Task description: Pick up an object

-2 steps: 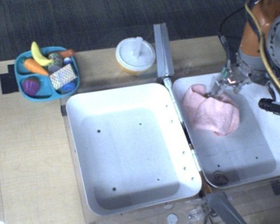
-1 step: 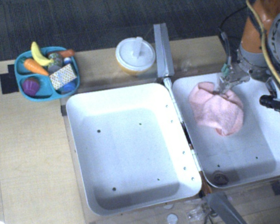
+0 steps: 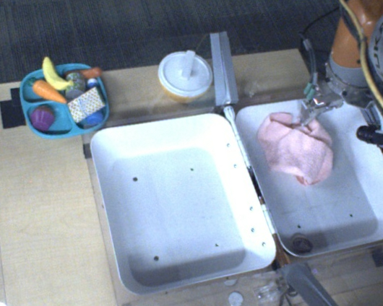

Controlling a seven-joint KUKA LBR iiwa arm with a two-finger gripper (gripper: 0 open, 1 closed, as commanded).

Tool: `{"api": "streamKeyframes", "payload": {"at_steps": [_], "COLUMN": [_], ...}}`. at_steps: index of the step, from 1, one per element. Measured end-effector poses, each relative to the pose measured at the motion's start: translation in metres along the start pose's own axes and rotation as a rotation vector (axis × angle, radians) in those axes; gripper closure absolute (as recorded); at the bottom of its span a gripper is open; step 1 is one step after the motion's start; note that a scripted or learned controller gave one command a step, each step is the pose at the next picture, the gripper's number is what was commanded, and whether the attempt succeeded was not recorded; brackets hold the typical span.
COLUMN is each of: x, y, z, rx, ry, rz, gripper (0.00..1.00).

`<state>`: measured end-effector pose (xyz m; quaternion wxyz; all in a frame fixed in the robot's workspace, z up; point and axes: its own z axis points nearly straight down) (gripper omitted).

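Observation:
A crumpled pink cloth (image 3: 295,148) lies in the upper half of the right white bin (image 3: 351,227). My gripper (image 3: 310,113) hangs at the cloth's upper right edge, its metal fingers pointing down and left at the fabric. The tips touch or sit just above the cloth's top corner. I cannot make out the gap between them. The grey arm with its orange band (image 3: 362,16) comes in from the upper right.
The left white bin (image 3: 177,198) lies beside the right one, a grey divider (image 3: 222,70) at the back between them. A blue tray of toy food (image 3: 63,99) and a white lidded cup (image 3: 186,75) stand on the bench behind the bins.

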<state>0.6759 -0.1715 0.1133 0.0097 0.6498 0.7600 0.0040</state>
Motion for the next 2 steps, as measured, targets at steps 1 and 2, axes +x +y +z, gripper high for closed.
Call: {"api": "streamKeyframes", "payload": {"at_steps": [1,2], "x": [0.073,0.106], "y": [0.007,-0.023], "z": [-0.072,-0.074], "rx": [0.011,0.01], "ry": [0.01,0.012], "rz": [-0.26,-0.526], "gripper": [1.0,1.0]}}
